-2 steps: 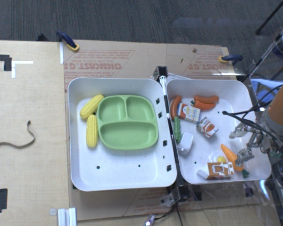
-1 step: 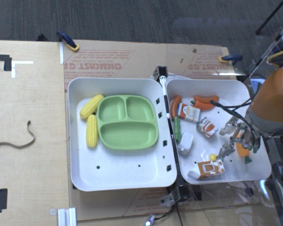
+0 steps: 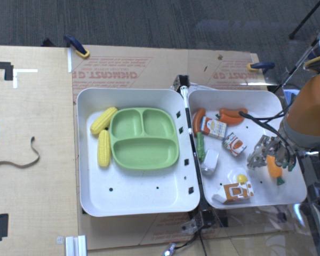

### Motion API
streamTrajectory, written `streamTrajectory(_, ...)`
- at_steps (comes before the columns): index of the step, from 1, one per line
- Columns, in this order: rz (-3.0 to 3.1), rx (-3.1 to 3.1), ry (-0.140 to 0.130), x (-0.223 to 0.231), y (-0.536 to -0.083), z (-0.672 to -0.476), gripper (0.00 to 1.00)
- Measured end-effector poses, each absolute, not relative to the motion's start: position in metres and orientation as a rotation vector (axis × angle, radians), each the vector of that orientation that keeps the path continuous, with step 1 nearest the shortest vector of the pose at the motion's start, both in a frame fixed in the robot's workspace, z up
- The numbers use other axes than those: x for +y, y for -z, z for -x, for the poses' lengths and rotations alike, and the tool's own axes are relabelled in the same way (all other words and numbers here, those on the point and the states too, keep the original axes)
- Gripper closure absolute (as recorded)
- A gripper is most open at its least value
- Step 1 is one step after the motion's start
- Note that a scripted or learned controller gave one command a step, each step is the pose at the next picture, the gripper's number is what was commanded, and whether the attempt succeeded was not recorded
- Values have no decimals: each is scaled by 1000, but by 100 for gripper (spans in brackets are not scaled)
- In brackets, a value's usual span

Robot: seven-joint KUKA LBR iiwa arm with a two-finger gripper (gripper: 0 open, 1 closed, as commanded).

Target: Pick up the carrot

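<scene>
Near the right wall of the right bin (image 3: pixel 266 97) I see the gripper (image 3: pixel 270 154) hanging low over the floor, and the carrot (image 3: pixel 275 168) lies just beside it, orange with a green tuft pointing toward the bin's front right corner. Whether the gripper is spread, pressed together or pinching the carrot I cannot tell; metal and cable blur together there. To do this step well, I judge the gripper should straddle the carrot's thick orange body across its width, not the tuft, settle close to the floor, squeeze, then rise straight. Nearby clutter matters: a small carton (image 3: pixel 234 143) sits toward the bin's middle, apart enough to avoid.
</scene>
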State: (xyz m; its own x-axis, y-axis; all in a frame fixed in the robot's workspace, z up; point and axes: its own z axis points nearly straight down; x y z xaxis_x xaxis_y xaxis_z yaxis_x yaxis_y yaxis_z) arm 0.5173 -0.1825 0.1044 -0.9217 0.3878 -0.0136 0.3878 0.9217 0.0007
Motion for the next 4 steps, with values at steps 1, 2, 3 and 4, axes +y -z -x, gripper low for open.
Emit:
streamTrajectory(1, -675, 3065, -1, -113, -153, -537, 100)
streamTrajectory(2, -394, 3111, 2, -214, -226, -535, 100)
streamTrajectory(3, 169, 3133, 0, -221, -92, -524, 100)
streamTrajectory(4, 171, 3128, 2, -221, -102, -526, 100)
